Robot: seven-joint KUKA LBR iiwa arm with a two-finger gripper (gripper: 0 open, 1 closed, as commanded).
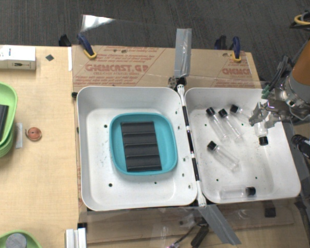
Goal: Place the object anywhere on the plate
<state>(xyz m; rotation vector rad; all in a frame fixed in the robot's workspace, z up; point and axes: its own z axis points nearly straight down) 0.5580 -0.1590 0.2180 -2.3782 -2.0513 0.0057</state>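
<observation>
Camera view, looking down at a slant: two shallow white plastic bins side by side on a cardboard sheet (pixel 160 66) clamped to the wooden bench. Left bin (pixel 93 180) holds a teal rounded-square plate (pixel 168 138), and a black ribbed rectangular block (pixel 140 146) lies on it, covering most of the plate's middle.

Right bin (pixel 279 185) holds several clear plastic vials with black caps, hard to make out against the white floor because the bodies are see-through. Two vials (pixel 217 119) lie close together in the upper left part, another capped vial (pixel 236 119) just right of them, one longer vial (pixel 222 154) near the middle, one vial (pixel 237 192) along the near wall with its cap at the right end.

Grey arm with an orange band (pixel 305 71) comes in from the right, cut off by the frame edge. Gripper (pixel 262 119) sits over the right bin's upper right part, small and cluttered with metal parts. A clear vial with a black cap (pixel 263 136) hangs just under it, cap down, looks pinched between the fingers, though the contact itself is blurred.

At the left edge, a green tray (pixel 5 99) is cut off, with a small round reddish disc (pixel 34 134) beside it.
</observation>
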